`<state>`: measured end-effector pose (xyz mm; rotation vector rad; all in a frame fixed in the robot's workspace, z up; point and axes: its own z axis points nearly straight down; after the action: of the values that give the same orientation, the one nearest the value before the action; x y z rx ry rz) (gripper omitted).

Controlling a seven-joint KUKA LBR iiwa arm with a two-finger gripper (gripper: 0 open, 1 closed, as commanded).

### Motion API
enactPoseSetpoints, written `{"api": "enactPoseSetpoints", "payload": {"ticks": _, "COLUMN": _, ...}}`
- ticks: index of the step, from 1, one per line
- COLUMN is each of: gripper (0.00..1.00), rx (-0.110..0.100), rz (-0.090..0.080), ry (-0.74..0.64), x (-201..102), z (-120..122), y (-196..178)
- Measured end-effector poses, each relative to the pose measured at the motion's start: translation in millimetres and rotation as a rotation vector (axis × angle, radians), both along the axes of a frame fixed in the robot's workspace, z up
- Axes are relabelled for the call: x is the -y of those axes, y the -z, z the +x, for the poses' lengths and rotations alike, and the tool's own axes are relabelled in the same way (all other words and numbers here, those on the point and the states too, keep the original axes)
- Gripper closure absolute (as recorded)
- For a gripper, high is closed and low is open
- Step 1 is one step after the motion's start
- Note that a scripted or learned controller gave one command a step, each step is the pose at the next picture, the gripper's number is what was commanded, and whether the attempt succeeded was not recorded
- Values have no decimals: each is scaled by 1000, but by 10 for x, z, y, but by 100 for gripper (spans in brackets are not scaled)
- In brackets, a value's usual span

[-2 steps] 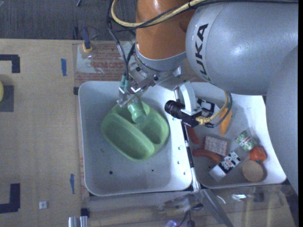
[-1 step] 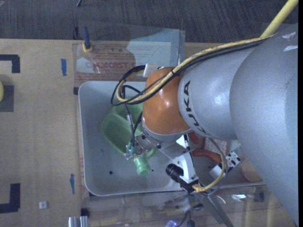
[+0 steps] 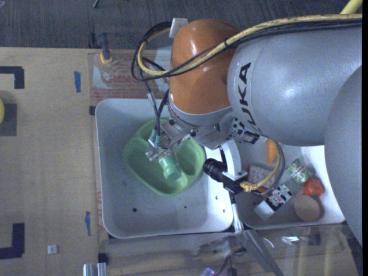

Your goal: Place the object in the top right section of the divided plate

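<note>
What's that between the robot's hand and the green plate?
In the camera view, a small see-through green thing sits right under the hand, over the green plate; whether it's gripped is unclear.

Green plate (image 3: pixel 138 161) partly under the arm (image 3: pixel 287 79), right bin (image 3: pixel 310 157) half covered
</note>
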<state>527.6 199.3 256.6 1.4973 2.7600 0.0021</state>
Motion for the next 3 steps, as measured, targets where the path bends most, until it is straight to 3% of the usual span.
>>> {"api": "enactPoseSetpoints", "payload": {"ticks": 1, "gripper": 100, "rx": 0, "rz": 0, "ry": 214, "x": 114, "z": 55, "y": -1669}}
{"api": "enactPoseSetpoints", "payload": {"ticks": 2, "gripper": 100, "rx": -4, "rz": -1, "ry": 205, "x": 540, "z": -483, "y": -1784}}
{"api": "enactPoseSetpoints", "payload": {"ticks": 3, "gripper": 100, "rx": -3, "rz": 0, "ry": 71, "x": -43, "z": -373, "y": -1021}}
